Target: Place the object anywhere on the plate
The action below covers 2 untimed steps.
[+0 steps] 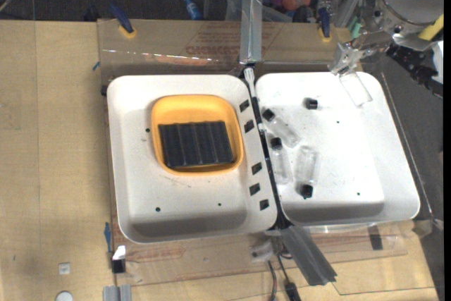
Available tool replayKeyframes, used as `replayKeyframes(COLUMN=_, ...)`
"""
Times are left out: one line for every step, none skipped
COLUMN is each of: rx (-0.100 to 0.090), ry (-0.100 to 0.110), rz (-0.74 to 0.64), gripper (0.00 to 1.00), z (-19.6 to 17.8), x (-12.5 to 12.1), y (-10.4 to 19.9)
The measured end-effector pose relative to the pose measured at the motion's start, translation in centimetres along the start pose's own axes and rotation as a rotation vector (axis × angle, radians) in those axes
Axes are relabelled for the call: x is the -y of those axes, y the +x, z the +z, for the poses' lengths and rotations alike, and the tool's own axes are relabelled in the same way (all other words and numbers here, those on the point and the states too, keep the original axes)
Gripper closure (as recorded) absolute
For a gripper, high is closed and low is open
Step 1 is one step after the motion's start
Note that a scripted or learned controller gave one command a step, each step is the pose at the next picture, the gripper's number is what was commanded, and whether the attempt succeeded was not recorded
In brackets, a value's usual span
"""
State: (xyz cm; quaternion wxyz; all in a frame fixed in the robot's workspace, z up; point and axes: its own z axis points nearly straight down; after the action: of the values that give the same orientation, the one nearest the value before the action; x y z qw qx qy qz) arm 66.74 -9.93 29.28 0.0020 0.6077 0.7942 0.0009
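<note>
Two bins (141, 218); one plate (165, 109), one black object (196, 143) on it; gripper (350, 56) grip unclear.

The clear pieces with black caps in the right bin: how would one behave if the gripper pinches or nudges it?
The clear pieces look like smooth transparent plastic, so probably light and slippery between fingers. They lie flat in the right bin, so a nudge would likely slide or roll them. Their edges are hard to see, making aim uncertain.

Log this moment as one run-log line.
arm: above right bin's far edge | gripper: holding nothing visible | black ridged block: on orange plate, left bin
</note>
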Motion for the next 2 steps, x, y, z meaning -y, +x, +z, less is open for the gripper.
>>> replayKeyframes(rx=0.001, ry=-0.002, rz=-0.314, gripper=1.00, z=-2.7, x=0.9, y=-3.4)
replayKeyframes(rx=0.002, ry=-0.003, rz=-0.472, gripper=1.00, z=-4.5, x=1.9, y=-7.3)
